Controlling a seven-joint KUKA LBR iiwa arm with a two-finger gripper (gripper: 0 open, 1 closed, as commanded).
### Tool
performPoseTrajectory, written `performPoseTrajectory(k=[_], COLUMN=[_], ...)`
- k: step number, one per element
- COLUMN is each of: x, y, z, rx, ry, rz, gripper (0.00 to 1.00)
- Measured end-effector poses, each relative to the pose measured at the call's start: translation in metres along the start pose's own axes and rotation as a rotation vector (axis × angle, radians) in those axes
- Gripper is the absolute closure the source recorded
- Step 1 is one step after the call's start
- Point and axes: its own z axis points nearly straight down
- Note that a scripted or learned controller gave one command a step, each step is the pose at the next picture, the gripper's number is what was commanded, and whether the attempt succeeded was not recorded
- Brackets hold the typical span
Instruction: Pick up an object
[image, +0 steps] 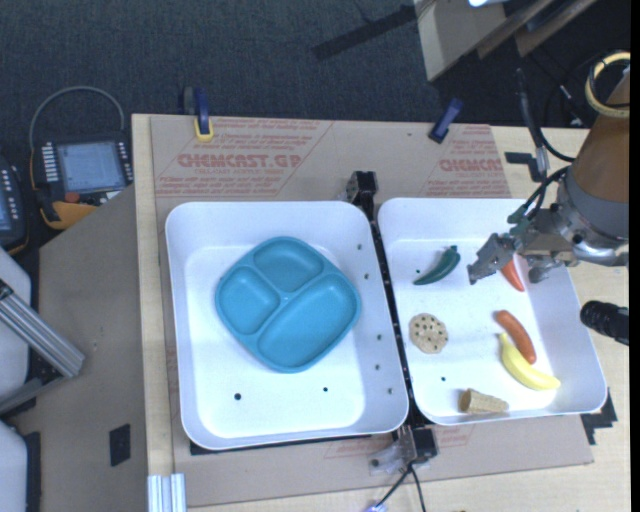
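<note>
From where I stand, the gripper hangs over the upper right part of the right bin, its dark fingers pointing down and to the left. Just beside them lies a small orange-red carrot, a short tapered piece whose long axis runs from upper left to lower right; its upper end is hidden under the metal. Whether the fingers are apart or closed on it I cannot tell, since the wrist blocks my sight.

Left of the gripper, a dark green pepper lies slanted, its tip toward the upper right. Lower down sit a speckled round cookie, a red sausage angled like the carrot, a yellow banana curving just below it, and a tan wedge near the front wall.

The left bin holds a blue divided plate, turned at a slant.
</note>
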Motion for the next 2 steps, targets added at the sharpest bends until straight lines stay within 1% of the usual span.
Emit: performPoseTrajectory(k=[1,2], x=[0.000,0.009], y=[0.002,0.002], z=[-0.005,0.042], rx=[-0.010,-0.003], ry=[-0.001,0.000], rz=[-0.002,-0.002], gripper=[0.00,0.00])
